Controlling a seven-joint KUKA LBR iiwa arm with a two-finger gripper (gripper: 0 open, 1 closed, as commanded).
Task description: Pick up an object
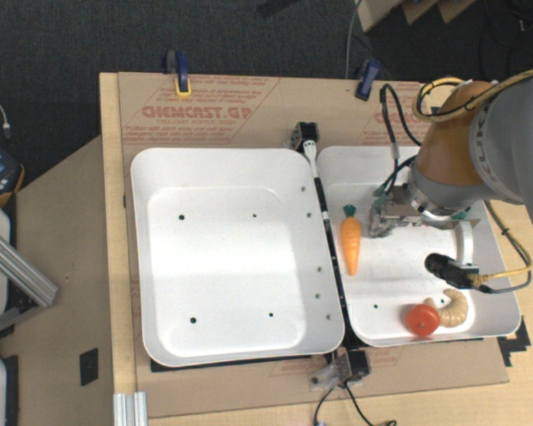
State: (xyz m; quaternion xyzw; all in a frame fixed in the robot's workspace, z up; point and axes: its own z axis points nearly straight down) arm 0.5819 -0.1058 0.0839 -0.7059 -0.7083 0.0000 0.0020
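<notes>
Orange, tapered plastic carrot (350,245) lies near the right bin's (382,322) left wall. Just beside it hangs the metal gripper (384,219); its state I cannot tell.

The desk (249,105) is covered with brown cardboard (red print runs along its far edge), held by two blue clamps (179,67). Around it lies a dark carpet (115,16). At the left stands an aluminium rail (18,269).
</notes>
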